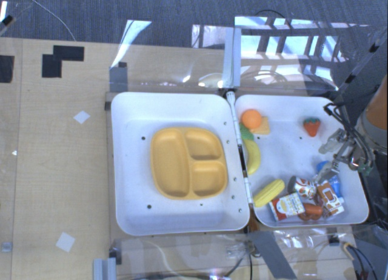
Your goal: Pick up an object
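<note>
In right bin [285, 106], gripper [335, 157] just above blue object [323, 168]

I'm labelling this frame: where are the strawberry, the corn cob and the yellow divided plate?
strawberry [311, 127], camera view, on its red body.
corn cob [268, 192], camera view, mid-length of the cob.
yellow divided plate [171, 162], camera view, floor of its large compartment.

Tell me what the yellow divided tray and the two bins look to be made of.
Yellow divided tray: likely moulded plastic, smooth with a soft sheen and rounded compartment walls. Left bin and right bin: probably thin formed white plastic, matte, with rounded corners; metal cannot be ruled out.
</note>
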Robot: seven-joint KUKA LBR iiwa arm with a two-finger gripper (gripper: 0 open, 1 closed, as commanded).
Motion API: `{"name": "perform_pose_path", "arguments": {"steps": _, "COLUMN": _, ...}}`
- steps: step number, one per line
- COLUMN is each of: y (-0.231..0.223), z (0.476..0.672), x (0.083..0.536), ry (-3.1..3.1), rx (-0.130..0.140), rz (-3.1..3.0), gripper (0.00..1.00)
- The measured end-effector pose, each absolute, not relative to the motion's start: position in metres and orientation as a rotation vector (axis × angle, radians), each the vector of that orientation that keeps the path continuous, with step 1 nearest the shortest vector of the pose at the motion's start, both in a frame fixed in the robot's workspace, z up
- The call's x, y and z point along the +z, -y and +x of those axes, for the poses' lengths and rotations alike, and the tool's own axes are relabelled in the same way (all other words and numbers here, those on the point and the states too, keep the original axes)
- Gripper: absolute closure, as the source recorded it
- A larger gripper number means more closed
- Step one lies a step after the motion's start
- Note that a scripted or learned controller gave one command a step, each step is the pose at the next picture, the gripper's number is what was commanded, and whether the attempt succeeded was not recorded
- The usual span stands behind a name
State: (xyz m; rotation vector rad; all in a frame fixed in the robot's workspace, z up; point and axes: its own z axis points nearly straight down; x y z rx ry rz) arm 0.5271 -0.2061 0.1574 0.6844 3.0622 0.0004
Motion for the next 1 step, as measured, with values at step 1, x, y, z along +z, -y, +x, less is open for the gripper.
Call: {"name": "perform_pose_path", "arguments": {"steps": 1, "y": 0.0949, "z": 0.5642, "x": 0.1180, "ry": -2.957, "rx": 0.004, "rz": 1.059, "gripper": 0.00}}
